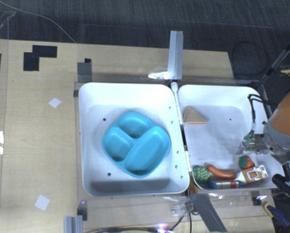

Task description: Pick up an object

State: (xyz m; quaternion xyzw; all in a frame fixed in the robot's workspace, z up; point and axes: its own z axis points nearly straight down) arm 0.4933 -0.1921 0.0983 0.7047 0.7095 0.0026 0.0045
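The small orange-and-green toy (245, 161) lies in the right bin (217, 130), just below the gripper (251, 147); a sausage (221, 171) and carton (255, 174) lie beyond it. Whether the gripper is clenched, I cannot tell. This looks like the approach; next it must descend squarely onto the toy.

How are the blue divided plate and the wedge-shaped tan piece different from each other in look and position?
The blue divided plate is large, rounded and lies in the left bin; the tan wedge is small, angular and lies in the right bin. The plate sits near its bin's centre, the wedge near the dividing wall. Both lie flat.
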